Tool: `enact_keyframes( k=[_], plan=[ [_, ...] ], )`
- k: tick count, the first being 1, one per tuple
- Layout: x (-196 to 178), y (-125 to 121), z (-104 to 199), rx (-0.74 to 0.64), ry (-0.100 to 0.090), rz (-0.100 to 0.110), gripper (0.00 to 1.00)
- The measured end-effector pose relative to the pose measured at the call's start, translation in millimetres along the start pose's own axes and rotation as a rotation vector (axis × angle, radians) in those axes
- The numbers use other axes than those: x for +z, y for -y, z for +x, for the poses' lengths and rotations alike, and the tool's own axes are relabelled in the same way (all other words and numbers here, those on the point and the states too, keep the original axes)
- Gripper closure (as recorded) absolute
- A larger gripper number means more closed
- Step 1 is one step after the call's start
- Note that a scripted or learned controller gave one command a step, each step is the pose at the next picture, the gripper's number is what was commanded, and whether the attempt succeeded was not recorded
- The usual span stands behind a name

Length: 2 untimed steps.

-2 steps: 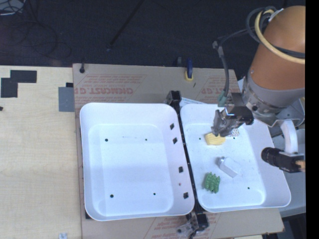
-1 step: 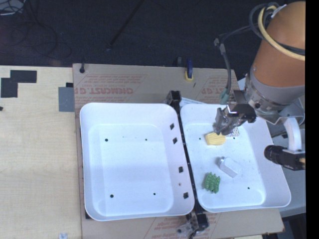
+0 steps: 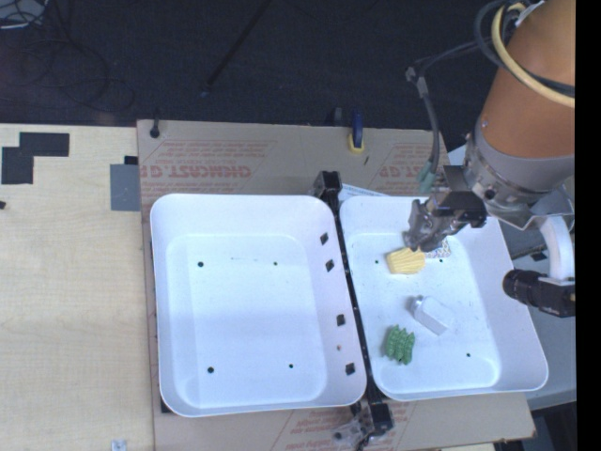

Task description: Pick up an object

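Note:
In the right bin (image 3: 507, 365) lie three small objects: a yellow ridged piece (image 3: 405, 262), a pale grey block (image 3: 429, 315) and a green knobbly piece (image 3: 399, 344). My gripper (image 3: 427, 236) hangs over the upper middle of that bin, its tip just above and to the right of the yellow piece, close to it or touching it. The grey block and green piece sit well below the gripper, apart from it.
The left bin (image 3: 178, 242) stands beside the right one, joined by black clips (image 3: 341, 319) along the shared rim. The orange-banded wrist (image 3: 531, 73) looms over the right bin's upper right. A yellow and blue clamp (image 3: 356, 137) sits on the cardboard behind the bins.

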<state>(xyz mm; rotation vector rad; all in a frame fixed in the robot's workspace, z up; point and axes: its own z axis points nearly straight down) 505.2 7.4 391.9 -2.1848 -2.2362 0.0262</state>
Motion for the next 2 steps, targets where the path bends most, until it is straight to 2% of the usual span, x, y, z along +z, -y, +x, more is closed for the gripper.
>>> enact_keyframes(
  k=[1,2],
  plan=[
    [-9.2,-0.1,0.0,-0.008,0.001,0.003,1.0],
    [185.8,-59.2,-23.2,0.025,0.0,-0.007,1.0]
  ],
)
